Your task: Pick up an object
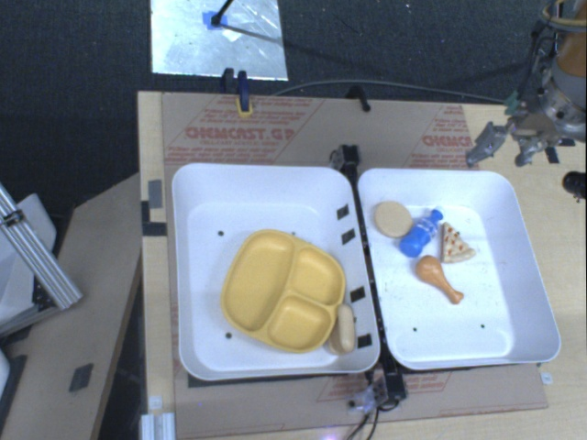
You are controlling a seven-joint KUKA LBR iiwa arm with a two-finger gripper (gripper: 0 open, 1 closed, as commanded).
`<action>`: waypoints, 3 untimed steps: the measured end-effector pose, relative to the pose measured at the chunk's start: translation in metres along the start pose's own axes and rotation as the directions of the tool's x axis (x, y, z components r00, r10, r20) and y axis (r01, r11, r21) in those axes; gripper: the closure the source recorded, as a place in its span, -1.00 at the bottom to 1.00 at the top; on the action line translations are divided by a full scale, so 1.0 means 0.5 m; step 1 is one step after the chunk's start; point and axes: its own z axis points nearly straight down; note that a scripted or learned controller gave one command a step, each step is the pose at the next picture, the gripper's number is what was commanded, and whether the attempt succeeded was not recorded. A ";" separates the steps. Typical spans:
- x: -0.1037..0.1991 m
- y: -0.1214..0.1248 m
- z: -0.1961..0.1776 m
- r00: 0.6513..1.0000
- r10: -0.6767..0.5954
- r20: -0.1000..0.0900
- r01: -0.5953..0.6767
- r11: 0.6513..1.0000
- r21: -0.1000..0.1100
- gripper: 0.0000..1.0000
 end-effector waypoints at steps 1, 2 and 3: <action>0.001 0.004 -0.015 1.000 -0.002 0.003 0.002 1.000 -0.011 -1.00; -0.001 -0.004 0.070 1.000 -0.001 0.003 0.001 1.000 -0.009 -1.00; -0.009 -0.009 0.156 1.000 0.000 0.002 0.000 1.000 -0.008 -1.00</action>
